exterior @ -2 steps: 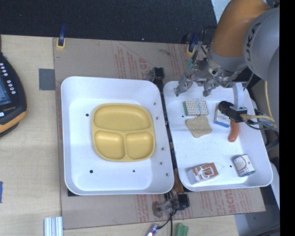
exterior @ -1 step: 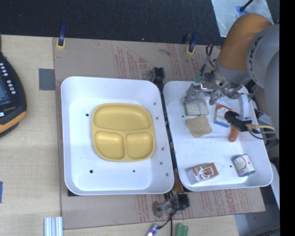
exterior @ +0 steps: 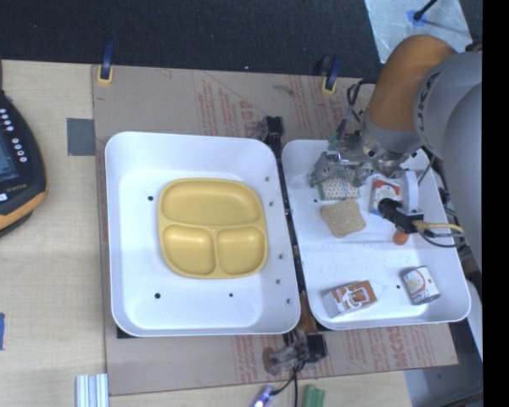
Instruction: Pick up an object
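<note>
The jaws point(exterior: 339, 166) hang low in the right bin point(exterior: 305, 253) above a sponge point(exterior: 343, 219); whether they're open, I cannot tell.

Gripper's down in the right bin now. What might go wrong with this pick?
The gripper sits in a crowded corner by the tan sponge and a red-and-white packet, so it may nudge or catch the wrong one. It is also close to the right bin wall and could bump it.
</note>
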